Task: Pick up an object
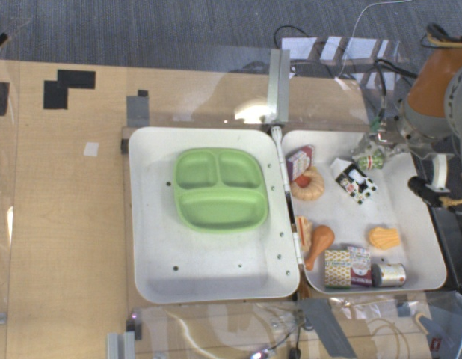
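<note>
Camera view has the grey arm [440, 96] with its orange band entering from the right, and the tool [377, 142] sits over the far corner of the right bin [433, 230]. A small green-and-white object [370, 158] is at its tip; whether the tool is spread or pressed together on it cannot be told from this angle.

Just beside that object lies one black-and-white patterned packet [356, 182], its print too small to read. Toward the divider sit one red packet [299, 163] and, touching it, one tan ring-shaped pastry [309, 186]. Lower down along the divider lies one brown drumstick-shaped toy [318, 241]. One orange, shell-like piece [384, 237] rests apart near the right wall. At the near edge stand one patterned box [346, 268], whose lettering is illegible, and one silver can [389, 275] on its side, touching the box.

The left bin [152, 268] carries one green divided plate [220, 189] with three compartments. Both bins rest on the wooden bench [59, 223], which bears several black square markers [66, 87] at its far left.
</note>
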You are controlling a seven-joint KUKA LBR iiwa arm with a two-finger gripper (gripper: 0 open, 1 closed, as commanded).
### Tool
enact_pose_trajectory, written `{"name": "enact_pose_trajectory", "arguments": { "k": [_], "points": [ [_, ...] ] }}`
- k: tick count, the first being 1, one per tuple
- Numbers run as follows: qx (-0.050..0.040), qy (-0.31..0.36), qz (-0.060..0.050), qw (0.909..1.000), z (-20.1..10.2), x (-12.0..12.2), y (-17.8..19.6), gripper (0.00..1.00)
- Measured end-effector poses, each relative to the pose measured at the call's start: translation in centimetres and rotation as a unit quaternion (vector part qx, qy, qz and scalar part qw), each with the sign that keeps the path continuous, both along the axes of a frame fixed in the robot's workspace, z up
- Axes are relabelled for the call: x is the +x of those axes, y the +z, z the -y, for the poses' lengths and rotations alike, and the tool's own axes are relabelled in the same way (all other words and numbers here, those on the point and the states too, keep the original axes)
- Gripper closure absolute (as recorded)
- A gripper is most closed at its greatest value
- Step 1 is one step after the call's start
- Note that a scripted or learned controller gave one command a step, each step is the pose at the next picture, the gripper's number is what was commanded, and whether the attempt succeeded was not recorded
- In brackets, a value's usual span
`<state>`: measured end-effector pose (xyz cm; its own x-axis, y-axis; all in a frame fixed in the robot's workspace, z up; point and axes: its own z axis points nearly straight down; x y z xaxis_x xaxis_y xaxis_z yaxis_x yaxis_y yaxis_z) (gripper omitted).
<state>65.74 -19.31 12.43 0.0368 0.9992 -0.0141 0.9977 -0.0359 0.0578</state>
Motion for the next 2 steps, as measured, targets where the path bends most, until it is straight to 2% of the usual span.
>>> {"name": "enact_pose_trajectory", "arguments": {
  "k": [1,2],
  "points": [
    [0.0083,-0.009,-0.025,0.9996,-6.7,-1.5,8.0,1.00],
    [0.0092,-0.052,-0.026,0.9983,-4.8,-4.9,10.9,1.00]
  ]
}}
